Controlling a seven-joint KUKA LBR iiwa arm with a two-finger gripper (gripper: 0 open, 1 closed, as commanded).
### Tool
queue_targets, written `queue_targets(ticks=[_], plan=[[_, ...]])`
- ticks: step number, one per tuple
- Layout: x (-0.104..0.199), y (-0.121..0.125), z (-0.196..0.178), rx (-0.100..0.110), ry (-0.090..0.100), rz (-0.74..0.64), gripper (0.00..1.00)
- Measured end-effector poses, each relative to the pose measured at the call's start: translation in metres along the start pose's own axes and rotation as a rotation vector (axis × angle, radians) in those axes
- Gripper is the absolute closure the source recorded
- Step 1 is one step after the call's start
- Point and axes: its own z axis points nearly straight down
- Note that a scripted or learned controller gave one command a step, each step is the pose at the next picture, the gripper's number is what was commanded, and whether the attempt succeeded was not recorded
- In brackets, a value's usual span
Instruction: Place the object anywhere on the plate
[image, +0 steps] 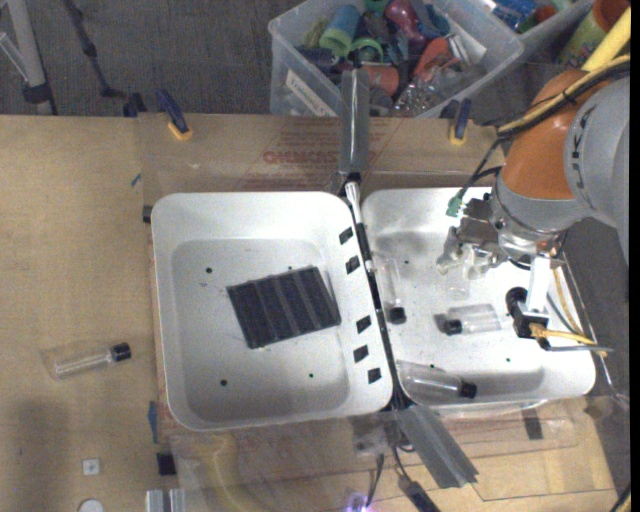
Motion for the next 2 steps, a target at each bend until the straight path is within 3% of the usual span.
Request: queue_targets(ticks=[1, 2], plan=[[0.074, 0.005, 0.0, 0.001, 0.0, 0.031, 1.0], [0.172, -0.004, 0.0, 0.001, 0.001, 0.136, 1.0]])
